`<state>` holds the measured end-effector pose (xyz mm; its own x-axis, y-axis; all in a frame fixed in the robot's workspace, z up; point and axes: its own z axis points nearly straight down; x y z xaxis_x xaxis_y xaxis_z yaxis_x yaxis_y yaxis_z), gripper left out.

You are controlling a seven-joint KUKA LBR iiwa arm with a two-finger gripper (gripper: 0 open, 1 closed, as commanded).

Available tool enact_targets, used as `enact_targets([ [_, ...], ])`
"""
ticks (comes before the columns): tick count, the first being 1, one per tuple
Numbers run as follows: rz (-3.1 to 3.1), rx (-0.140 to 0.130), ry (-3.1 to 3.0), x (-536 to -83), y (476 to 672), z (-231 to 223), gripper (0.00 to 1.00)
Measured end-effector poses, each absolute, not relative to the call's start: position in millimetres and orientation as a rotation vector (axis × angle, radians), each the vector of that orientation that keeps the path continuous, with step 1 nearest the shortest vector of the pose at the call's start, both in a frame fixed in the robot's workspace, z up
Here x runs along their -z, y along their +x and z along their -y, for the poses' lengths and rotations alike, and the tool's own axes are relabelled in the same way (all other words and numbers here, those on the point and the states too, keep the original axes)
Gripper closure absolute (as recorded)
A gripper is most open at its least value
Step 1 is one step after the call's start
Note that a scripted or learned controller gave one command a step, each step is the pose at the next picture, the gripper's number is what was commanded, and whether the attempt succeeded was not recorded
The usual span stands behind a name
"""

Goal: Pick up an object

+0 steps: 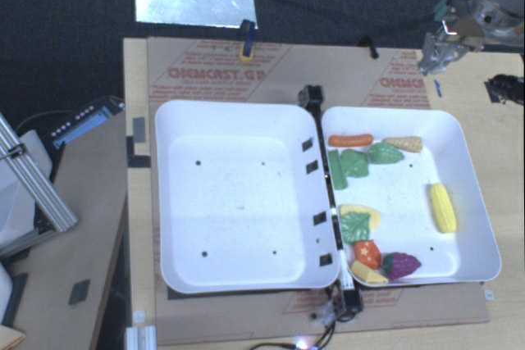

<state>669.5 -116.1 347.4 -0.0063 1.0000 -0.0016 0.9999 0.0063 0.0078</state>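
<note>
Two shallow white bins sit side by side on the tabletop (500, 176): the left bin (238, 197) and the right bin (476, 201). The toy foods all lie in the right bin, and they count as follows: one orange-red sausage (350, 140), one pale cone-shaped piece (404, 144), two green leafy pieces (349, 165) (385, 152), one yellow corn cob (443, 207), one green-and-yellow piece (358, 221), one red tomato-like piece (367, 252), one purple grape bunch (400, 265), and one small yellow piece (371, 276) at the near edge. That makes nine food items in all.
</note>
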Motion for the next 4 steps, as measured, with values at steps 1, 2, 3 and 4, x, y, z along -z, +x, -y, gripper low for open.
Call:
enact_targets([
  [1,-2.225,-0.005,2.212,-380,656.2,114,1.00],
  [2,-2.221,-0.004,2.219,-405,593.7,110,1.00],
  [3,-2.219,-0.005,2.217,-433,565.0,116,1.00],
  [4,-2.219,-0.004,2.220,-444,483.8,120,1.00],
])
